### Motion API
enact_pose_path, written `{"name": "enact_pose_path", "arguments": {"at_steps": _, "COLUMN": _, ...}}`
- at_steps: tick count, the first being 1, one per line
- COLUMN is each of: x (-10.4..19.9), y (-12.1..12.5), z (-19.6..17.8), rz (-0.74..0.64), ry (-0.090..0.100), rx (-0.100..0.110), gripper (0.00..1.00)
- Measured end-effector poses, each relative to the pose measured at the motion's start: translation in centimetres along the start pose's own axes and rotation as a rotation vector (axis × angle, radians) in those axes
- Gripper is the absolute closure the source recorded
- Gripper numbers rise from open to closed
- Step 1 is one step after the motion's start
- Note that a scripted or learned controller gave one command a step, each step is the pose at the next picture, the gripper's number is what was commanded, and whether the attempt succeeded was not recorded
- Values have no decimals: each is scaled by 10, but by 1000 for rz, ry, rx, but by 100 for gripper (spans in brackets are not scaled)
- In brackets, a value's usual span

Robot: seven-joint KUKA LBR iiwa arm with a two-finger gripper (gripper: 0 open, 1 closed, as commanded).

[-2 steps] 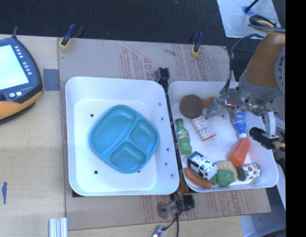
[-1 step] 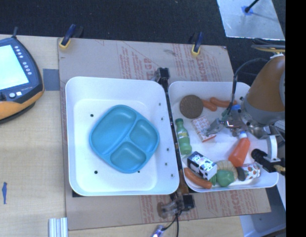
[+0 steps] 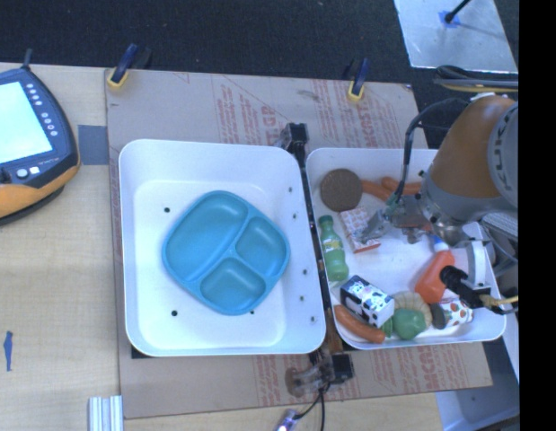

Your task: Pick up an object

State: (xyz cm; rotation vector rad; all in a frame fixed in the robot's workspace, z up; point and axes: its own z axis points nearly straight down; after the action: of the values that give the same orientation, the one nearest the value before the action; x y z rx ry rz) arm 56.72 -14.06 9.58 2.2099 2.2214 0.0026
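End effector [image 3: 385, 221] sits low in the right bin [image 3: 349, 162], over a small white-and-red packet [image 3: 357, 225]. State: cannot tell, metal parts too small and shadowed. Nothing visibly held.

Nearest candidates: packet directly under it; brown round disc [image 3: 340, 188] at 11 o'clock from the tool; orange carrot-like piece [image 3: 385, 189] at 12 o'clock, partly behind the arm [image 3: 471, 160]; green bottle [image 3: 332, 249] at 8 o'clock, lying along the bin's left wall.

Further out at 5-6 o'clock, a crowded cluster: black-and-white dice-patterned cube [image 3: 366, 300], green ball [image 3: 408, 322], orange sausage shape [image 3: 358, 325], red-orange block [image 3: 434, 277].

Left bin [image 3: 143, 241] holds a blue divided plate [image 3: 226, 251], well apart from the tool. Tablet-like controller [image 3: 22, 133] on the desk [image 3: 44, 277] at far 9 o'clock.

Judgement: the target is probably the packet or the bottle. Flat packet is hard to pinch; best to descend straight, centre over it, close only at contact depth. Avoid the clutter at 5 o'clock.
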Motion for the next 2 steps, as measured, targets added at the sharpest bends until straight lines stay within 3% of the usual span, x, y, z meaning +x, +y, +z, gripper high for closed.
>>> {"name": "enact_pose_path", "arguments": {"at_steps": 1, "x": 21, "y": 75, "z": 0, "rz": 2, "ry": 4, "rx": 1, "gripper": 0}}
{"name": "enact_pose_path", "arguments": {"at_steps": 2, "x": 21, "y": 75, "z": -11, "rz": -2, "ry": 6, "rx": 2, "gripper": 100}}
